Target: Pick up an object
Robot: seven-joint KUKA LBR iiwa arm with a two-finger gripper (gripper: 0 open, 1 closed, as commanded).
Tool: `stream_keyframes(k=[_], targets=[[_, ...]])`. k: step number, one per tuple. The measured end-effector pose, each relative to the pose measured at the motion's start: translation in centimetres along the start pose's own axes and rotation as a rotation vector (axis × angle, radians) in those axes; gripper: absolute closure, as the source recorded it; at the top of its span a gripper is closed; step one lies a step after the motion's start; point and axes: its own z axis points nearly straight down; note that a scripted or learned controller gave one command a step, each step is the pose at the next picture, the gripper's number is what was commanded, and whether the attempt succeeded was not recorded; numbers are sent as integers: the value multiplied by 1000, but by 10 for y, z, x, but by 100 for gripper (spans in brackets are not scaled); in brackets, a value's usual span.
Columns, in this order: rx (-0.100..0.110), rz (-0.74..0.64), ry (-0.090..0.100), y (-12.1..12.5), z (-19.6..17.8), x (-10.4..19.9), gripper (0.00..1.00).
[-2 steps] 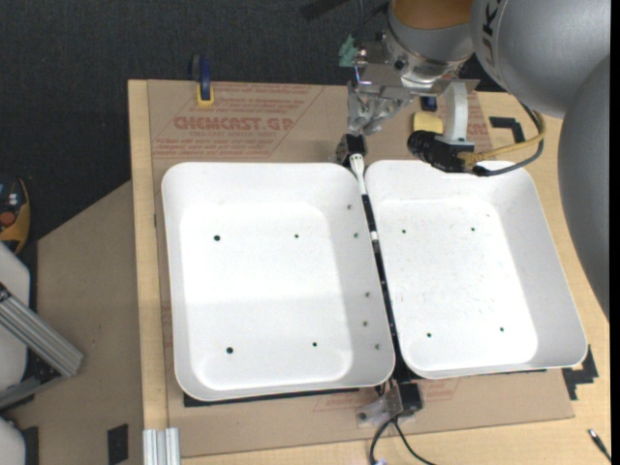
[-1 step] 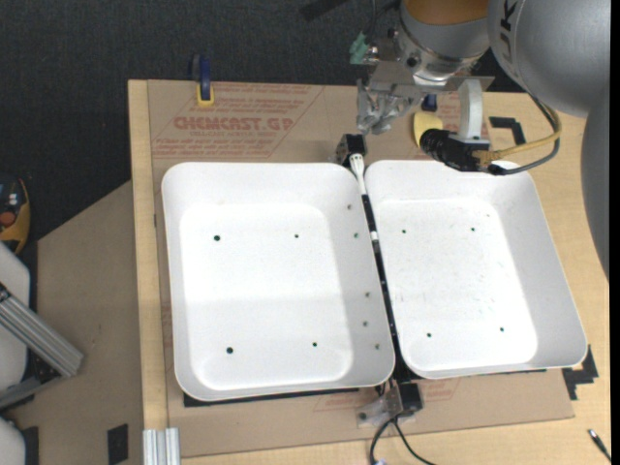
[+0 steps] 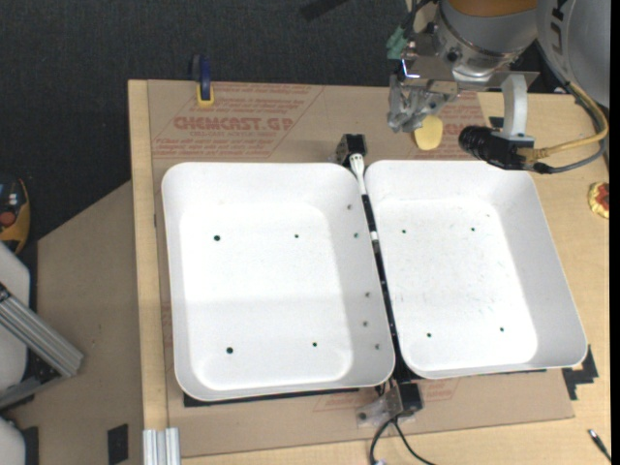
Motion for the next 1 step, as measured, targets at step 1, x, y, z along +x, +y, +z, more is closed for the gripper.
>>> stream_keyframes(k=[1], targets=[[20,-14,4,-61,87,98,100]])
